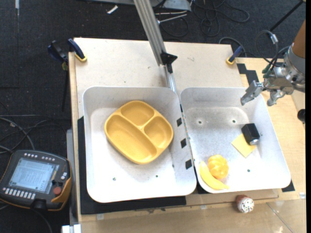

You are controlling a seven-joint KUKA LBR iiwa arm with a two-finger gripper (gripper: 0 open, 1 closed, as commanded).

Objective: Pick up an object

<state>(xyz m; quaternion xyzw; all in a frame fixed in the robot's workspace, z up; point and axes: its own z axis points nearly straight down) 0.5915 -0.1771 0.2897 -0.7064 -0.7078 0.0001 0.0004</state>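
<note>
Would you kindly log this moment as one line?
gripper: open, over right bin rim | holding: nothing | block, banana in bin | plate left

Even, diffuse overhead illumination, moderately bright, white bins [131, 183] near overexposure with no hard glare, soft short shadows beneath the yellow divided plate [139, 130], dark floor underexposed at upper left of frame, focus acceptable throughout, slight grain.
</note>
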